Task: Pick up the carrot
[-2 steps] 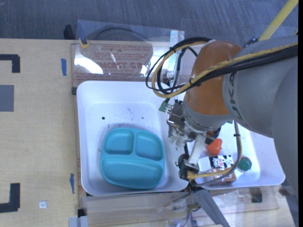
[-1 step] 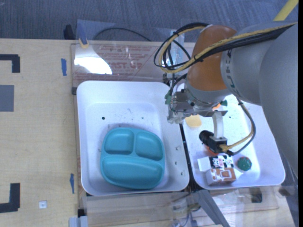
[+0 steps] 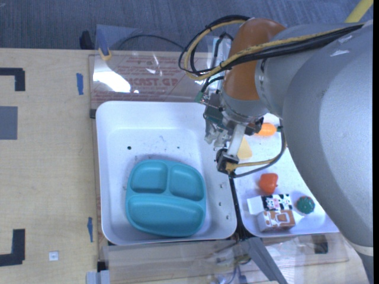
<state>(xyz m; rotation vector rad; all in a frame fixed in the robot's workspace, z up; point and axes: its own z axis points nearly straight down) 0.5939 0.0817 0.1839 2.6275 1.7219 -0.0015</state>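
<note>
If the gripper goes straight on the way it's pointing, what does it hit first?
Probably the gripper meets bare plastic by the right wall of the left shallow white bin, short of the orange carrot in the neighbouring bin. Depth is unclear at this slant.

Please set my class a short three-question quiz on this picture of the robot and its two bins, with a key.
1. True or false: the teal divided plate lies in the left bin.
2. Which thing lies nearest the carrot? A) the green ball B) the yellow piece C) the teal divided plate
3. Fill in the missing word: the carrot lies in the ____ bin.

Key: 1 true; 2 B; 3 right.
</note>
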